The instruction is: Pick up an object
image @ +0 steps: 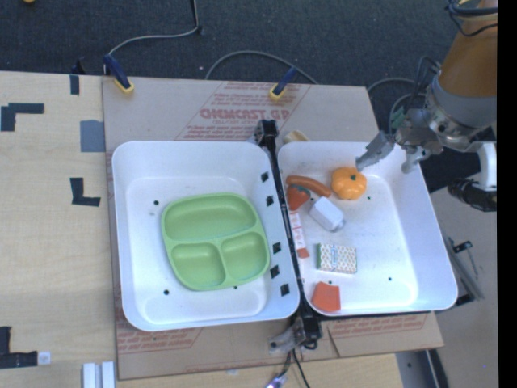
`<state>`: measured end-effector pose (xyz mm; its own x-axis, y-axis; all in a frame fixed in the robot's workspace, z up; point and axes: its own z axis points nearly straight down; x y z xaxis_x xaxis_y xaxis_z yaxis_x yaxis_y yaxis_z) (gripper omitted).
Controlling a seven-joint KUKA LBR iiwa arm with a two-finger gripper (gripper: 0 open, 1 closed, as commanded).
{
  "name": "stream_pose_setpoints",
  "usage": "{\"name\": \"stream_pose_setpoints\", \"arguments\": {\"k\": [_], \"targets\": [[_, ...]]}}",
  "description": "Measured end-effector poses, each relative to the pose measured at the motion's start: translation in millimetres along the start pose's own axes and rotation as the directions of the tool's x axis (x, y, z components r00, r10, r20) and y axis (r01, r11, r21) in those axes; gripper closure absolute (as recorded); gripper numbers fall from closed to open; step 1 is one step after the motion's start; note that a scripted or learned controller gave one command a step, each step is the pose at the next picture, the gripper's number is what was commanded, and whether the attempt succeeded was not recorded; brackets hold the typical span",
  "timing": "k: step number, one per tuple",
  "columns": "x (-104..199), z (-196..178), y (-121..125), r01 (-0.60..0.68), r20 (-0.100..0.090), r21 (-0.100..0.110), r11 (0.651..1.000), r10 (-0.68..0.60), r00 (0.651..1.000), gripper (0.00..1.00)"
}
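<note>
A wooden tabletop [48, 217] with cardboard under two white bins. The claw [389, 153] hangs over the right bin's [404, 241] far edge, fingers spread moderately wide, holding nothing. Just left of it and slightly nearer sits the orange pumpkin toy [349, 183], crowded by a carrot [308, 185] and white block [327, 214]. Being round, the pumpkin will likely roll from a closing grip, or neighbours may get nudged.

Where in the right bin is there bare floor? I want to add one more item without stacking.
The right bin is bare along its right half, between the patterned packet and the right wall, and toward the near-right corner. The far-left part is crowded: orange pumpkin, white block and carrot sit close together, with the end effector above the far edge.
</note>
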<state>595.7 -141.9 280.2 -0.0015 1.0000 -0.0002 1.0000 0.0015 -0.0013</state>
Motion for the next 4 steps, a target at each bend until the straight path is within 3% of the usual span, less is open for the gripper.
{"name": "stream_pose_setpoints", "arguments": {"k": [1,2,3,4], "targets": [[11,109,61,0.001,-0.001,0.002,1.0,-0.001,1.0,0.0],[5,171,79,0.002,0.01,-0.03,1.0,-0.002,1.0,0.0],[-21,194,65,0.0,0.004,-0.004,1.0,0.0,1.0,0.0],[-7,194,17,-0.001,0.002,-0.004,1.0,0.001,1.0,0.0]]}}
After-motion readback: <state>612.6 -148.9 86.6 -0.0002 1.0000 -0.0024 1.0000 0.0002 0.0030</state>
